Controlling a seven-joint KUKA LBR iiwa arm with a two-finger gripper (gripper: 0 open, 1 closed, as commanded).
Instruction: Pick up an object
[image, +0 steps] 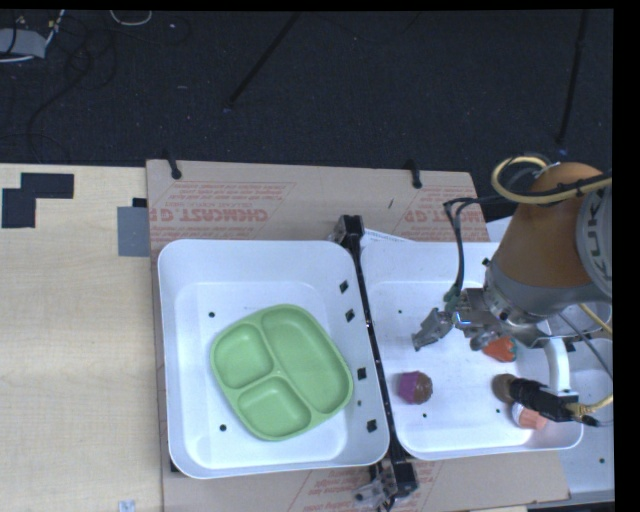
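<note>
Starting at the claw (432, 330): low over the floor of the right bin (415, 285), in its middle part, pointing down and toward the divider between the two bins. Cannot tell whether spread or pressed together; too small and blurred for that. No sign of anything pinched in it, so by the look of things nothing picked up yet. Likely at the reaching or lowering step, with closing and lifting both left to do.

Nearest candidate: a purple ball (415, 386), resting on the floor of the same bin, near the claw but apart from it, toward the front edge and slightly toward the divider. Not touching the claw. Probably calls for a short shift toward the front of the bin before closing. Round, so liable to roll away if nudged off-centre.

On the other side of the claw, close under the arm (545, 235): an orange thing (498, 349), partly hidden, shape hard to make out.

Further out, across the divider: a green plate (280, 372) with three compartments, flat in the left bin (190, 300), well apart from the claw.
</note>
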